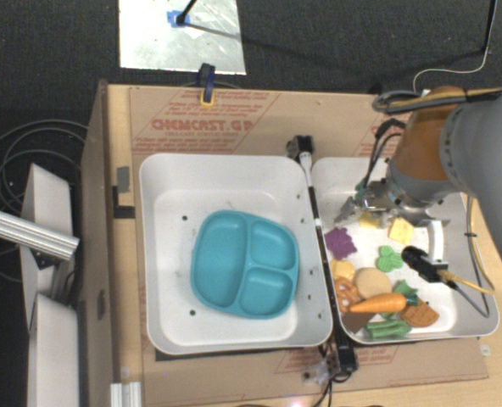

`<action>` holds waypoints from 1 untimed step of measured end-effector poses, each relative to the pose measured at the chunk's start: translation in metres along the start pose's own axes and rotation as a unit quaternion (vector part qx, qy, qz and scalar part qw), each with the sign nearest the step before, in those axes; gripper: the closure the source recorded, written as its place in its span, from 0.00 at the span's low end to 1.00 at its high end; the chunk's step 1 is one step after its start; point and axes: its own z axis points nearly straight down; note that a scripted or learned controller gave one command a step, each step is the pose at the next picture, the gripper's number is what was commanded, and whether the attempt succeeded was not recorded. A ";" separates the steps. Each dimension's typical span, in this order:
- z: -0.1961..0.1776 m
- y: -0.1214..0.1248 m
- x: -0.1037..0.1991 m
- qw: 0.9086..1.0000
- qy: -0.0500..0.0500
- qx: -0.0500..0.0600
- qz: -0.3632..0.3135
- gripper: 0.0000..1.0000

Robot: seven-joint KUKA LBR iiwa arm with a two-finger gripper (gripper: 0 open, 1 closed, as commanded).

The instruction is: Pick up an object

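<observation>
My gripper (359, 209) hangs low over the far left part of the right bin (465, 329), with the grey arm and its orange band coming in from the right. Just below it lie a purple grape bunch (342, 243) and a yellow cheese wedge (401, 229). A small pale yellow piece (370, 222) shows right under the gripper. Toward the near side of the bin sit a green piece (389, 259), a tan roll (371, 281), an orange carrot (376, 303), a pretzel (346, 293), a brown cookie (421, 315) and green beans (387, 329).
The left bin (162, 227) holds a blue divided plate (244, 264). A black divider rail (315, 219) runs between the two bins. Both bins rest on a cardboard sheet (200, 121).
</observation>
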 end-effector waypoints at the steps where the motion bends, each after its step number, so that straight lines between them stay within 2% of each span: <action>1: -0.001 0.009 -0.046 1.000 -0.001 -0.003 0.000 0.00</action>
